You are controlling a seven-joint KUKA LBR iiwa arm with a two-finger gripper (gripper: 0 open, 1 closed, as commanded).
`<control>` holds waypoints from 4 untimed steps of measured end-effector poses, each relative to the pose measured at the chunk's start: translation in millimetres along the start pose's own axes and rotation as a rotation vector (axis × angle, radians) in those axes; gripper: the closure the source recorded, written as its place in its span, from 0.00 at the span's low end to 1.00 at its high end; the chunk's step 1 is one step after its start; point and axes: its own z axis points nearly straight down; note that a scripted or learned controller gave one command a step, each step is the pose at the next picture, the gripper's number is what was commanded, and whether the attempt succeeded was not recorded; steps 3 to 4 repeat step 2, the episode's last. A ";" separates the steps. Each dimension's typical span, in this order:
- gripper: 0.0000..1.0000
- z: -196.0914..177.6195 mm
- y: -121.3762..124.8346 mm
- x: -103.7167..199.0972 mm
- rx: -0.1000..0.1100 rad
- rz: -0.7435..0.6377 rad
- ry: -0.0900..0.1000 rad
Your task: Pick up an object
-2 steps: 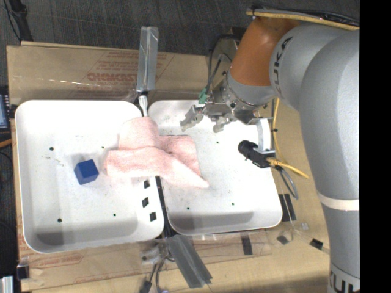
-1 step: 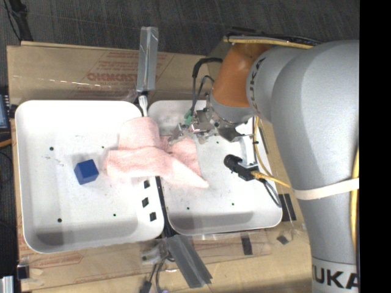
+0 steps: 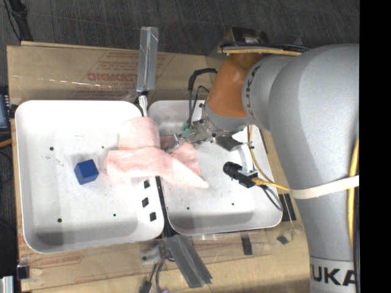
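A pink cloth [image 3: 154, 154] lies draped over the divider between the two white bins, one end in the left bin [image 3: 36, 163] and the other in the right bin [image 3: 214, 209]. A blue cube [image 3: 87, 171] rests in the left bin, left of the cloth. My gripper [image 3: 181, 137] hangs low in the right bin at the cloth's upper right edge, below the orange wrist band [image 3: 227, 93]. The fingertips are lost against the cloth folds.
The grey arm [image 3: 305, 133] covers the right bin's right side. A black cable fitting [image 3: 239, 174] sits over the right bin floor. A grey metal bar [image 3: 146, 63] stands behind the bins, and brown cardboard [image 3: 73, 72] lines the bench.
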 end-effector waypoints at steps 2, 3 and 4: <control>1.00 -99.9 37.2 102.8 0.000 0.134 -0.002; 1.00 -99.9 37.2 102.8 0.000 0.134 -0.002; 1.00 -99.9 37.2 102.8 0.000 0.134 -0.002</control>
